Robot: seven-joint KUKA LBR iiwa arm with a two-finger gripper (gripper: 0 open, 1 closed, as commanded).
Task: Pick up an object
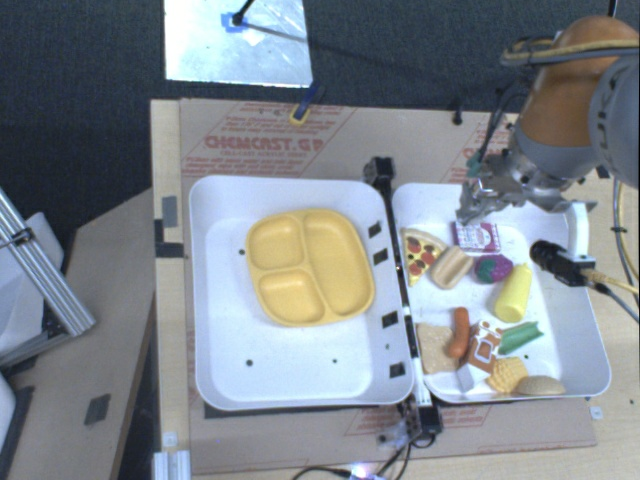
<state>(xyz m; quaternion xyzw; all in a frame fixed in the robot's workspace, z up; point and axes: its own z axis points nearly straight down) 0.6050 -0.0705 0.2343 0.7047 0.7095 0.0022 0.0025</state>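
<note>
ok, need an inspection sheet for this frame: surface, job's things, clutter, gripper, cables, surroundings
surface: bench bears two white bins, left bin and right bin, side by side.
job's things: right bin holds toy food: pizza slice, hot dog bun, pink carton, corn cob, sausage.
clutter: yellow divided plate in left bin.
gripper: gripper low over the pink carton's top edge; grasp not visible.
cables: black cable across the dark floor behind the bench.
surroundings: shiny sheet beyond the bench; metal frame at left.
</note>
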